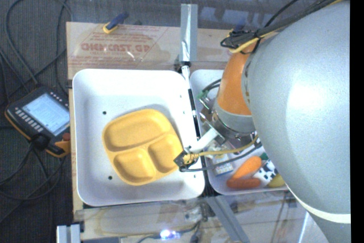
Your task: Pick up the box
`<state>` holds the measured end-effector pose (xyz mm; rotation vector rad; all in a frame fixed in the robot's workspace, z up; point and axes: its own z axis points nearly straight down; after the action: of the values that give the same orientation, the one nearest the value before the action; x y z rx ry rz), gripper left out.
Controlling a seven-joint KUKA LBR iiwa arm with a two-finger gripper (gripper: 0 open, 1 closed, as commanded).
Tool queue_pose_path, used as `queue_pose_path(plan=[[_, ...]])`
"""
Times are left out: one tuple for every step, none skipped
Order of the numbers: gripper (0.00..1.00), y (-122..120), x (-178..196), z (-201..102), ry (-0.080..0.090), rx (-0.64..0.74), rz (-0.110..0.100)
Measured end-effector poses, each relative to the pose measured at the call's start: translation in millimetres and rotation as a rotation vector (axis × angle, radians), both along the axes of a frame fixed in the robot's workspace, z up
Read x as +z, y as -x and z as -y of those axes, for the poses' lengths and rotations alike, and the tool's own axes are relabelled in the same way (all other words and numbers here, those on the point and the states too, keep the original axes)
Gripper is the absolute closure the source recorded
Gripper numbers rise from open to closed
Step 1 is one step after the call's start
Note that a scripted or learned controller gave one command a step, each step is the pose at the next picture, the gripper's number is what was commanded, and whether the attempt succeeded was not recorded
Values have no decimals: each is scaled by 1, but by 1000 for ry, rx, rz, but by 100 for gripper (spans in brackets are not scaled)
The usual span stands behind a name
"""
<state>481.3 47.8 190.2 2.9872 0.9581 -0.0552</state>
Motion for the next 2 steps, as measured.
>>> queue_pose_path(plan=[[100, 1, 5, 0, 5, 3, -11], [100, 1, 10, 0, 10, 6, -22]])
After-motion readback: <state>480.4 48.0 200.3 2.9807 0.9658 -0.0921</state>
